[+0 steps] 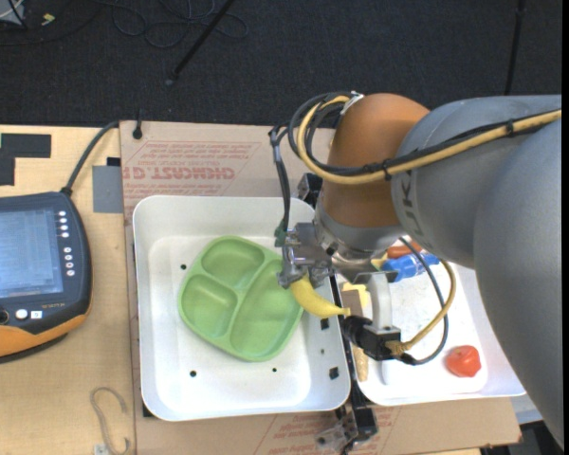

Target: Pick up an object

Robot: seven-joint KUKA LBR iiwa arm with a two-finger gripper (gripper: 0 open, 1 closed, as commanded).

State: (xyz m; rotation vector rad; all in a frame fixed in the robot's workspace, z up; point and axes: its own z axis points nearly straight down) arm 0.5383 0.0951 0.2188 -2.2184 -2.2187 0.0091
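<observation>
A yellow banana (315, 300) lies over the inner wall between the two bins, at the right edge of a green divided plate (237, 297). My gripper (296, 268) hangs directly above the banana's upper left end, close to it or touching it. The wrist and the orange band (375, 150) hide most of the gripper from above. The green plate rests flat in the left bin (161, 349).
The right bin (498, 382) holds a red object (464, 360), a blue and orange item (405, 262) and a white piece (380, 313), partly under the arm. A tablet-like pendant (28, 263) sits on the bench at the left. Cables (436, 316) loop below the wrist.
</observation>
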